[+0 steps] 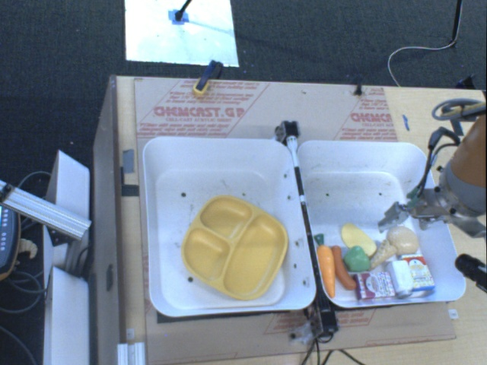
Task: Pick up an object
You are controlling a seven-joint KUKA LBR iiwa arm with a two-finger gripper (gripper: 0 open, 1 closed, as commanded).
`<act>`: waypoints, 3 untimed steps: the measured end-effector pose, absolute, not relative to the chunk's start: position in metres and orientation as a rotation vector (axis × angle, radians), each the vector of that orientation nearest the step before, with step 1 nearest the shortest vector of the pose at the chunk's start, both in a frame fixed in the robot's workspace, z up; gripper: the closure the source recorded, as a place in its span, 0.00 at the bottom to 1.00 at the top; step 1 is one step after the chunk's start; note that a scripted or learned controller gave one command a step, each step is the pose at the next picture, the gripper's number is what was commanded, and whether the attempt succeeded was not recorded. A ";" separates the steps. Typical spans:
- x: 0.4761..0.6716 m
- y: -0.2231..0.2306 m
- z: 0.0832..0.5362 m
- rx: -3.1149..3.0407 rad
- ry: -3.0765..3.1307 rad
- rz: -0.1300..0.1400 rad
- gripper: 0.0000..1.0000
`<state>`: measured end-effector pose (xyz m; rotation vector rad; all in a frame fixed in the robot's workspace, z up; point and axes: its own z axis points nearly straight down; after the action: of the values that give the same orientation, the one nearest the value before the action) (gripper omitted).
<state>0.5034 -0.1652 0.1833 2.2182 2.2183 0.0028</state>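
Two shallow white bins side by side on a surface [228, 105]. The left bin [167, 166] holds a yellow divided plate [236, 245]. The right bin [365, 173] holds a cluster of toy foods in its near corner: a carrot [326, 270], a red sausage-like piece [342, 268], a green piece [356, 258], a pale yellow lemon-shaped piece [358, 239], a beige ice-cream cone [397, 244], a dark red packet [374, 285] and a small white-and-red carton [409, 275]. The pieces lie touching or just beside one another.

The arm [466, 166] enters from the right, with the gripper [411, 213] low over the right bin, just beside the round top of the ice-cream cone. Whether the gripper is wide or narrow cannot be told from this angle, and nothing can be seen held in it.

Judged step: the approach to a pick, with no object yet lifted. The nearest candidate is the ice-cream cone. The next move would call for centring the gripper over one piece, descending until it straddles that piece, closing, then rising. Because the pieces are crowded, a neighbour may be nudged or caught along with the target
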 end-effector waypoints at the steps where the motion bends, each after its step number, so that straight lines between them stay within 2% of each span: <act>1: 0.487 -0.122 0.098 2.216 2.224 0.003 0.00; 2: 0.636 -0.112 0.101 2.214 2.224 0.004 0.00; 3: 0.559 -0.126 0.084 2.220 2.223 -0.001 0.00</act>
<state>0.5587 -0.1261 0.0839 2.2200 2.2232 -0.0009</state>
